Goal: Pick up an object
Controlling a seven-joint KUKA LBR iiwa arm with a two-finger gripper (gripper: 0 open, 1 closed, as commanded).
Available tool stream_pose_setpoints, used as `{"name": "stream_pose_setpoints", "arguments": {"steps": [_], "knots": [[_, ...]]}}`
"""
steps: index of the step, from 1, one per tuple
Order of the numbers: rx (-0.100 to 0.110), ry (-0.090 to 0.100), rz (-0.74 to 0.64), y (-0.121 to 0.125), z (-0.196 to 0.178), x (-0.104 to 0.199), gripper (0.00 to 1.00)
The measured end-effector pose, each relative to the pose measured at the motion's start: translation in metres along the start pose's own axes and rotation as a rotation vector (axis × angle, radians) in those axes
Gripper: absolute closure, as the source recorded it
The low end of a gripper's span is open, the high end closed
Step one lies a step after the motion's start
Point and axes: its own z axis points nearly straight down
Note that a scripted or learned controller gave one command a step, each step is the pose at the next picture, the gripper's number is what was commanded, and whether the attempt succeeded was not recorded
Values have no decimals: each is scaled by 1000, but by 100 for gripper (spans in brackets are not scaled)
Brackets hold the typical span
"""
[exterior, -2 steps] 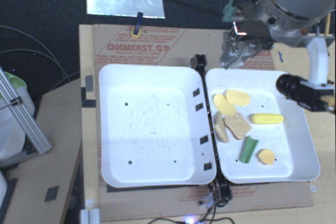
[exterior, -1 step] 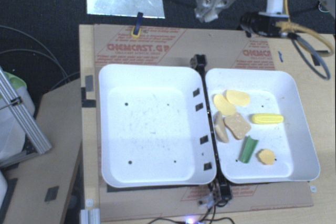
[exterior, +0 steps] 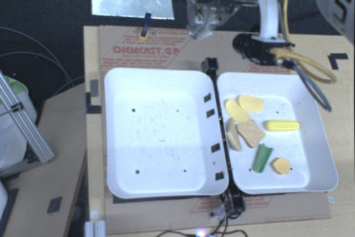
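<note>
Yellow, tan and green food pieces are grouped in the right bin [exterior: 316,119]. Two yellow chips [exterior: 244,107] are located nearest the divider hinge [exterior: 213,114], with a tan bread slice [exterior: 250,132] just below them. A yellow corn cob [exterior: 283,126] is positioned right of the slice; a green stick [exterior: 262,157] and a small yellow piece [exterior: 282,165] lie lower. The gripper [exterior: 201,24] is held high beyond the top end of the hinge, well apart from all pieces. The opening of the claw cannot be told from this view.
</note>
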Motion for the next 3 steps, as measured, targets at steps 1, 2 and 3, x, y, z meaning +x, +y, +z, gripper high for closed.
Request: {"name": "stream_pose_setpoints", "arguments": {"steps": [1, 2, 3], "knots": [[2, -1, 2, -50, 21, 15, 100], [-6, -1, 9, 19, 0, -5, 100], [8, -3, 4, -70, 66, -12, 100]]}}
